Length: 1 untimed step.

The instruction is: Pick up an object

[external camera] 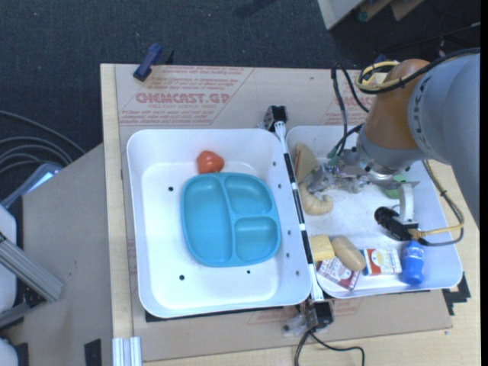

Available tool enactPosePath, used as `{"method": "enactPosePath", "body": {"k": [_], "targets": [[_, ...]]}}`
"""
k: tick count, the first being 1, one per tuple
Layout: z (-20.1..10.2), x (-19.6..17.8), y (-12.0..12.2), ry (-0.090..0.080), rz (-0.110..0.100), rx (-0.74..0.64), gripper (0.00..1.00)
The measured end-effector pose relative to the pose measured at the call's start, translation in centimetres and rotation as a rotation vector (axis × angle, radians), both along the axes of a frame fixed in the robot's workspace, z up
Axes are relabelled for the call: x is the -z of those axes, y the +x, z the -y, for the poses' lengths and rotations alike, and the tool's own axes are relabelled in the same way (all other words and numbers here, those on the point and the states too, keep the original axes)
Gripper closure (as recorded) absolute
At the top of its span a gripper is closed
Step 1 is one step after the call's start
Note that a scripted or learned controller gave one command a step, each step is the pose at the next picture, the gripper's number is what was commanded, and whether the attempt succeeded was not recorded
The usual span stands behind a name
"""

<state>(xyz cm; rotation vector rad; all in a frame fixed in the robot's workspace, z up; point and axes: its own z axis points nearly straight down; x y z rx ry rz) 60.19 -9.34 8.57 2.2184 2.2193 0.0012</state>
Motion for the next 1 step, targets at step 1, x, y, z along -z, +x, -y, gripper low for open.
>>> {"method": "enactPosePath", "body": {"k": [1], "targets": [[0.06,0.14,5.53,0.000,-0.009,0.000,0.00]]}}
